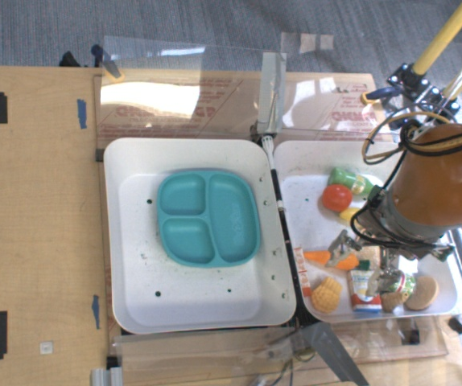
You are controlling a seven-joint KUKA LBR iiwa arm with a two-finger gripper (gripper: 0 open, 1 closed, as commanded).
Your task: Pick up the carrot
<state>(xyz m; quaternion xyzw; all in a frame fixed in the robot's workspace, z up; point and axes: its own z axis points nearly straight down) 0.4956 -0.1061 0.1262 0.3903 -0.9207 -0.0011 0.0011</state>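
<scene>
Gripper [348,246] sits right over the carrot [318,256] at the right bin's [295,185] 6 o'clock; can't tell about the jaws.

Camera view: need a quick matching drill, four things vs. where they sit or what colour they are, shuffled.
Things:
1. divided plate
2. tomato
3. carrot
4. corn cob

Descriptions:
A. yellow, near the front edge of the right bin
B. teal, in the left bin
C. orange, just left of the tool
D. red, next to a green item toward the back of the right bin

Pairs: 1-B, 2-D, 3-C, 4-A
</scene>
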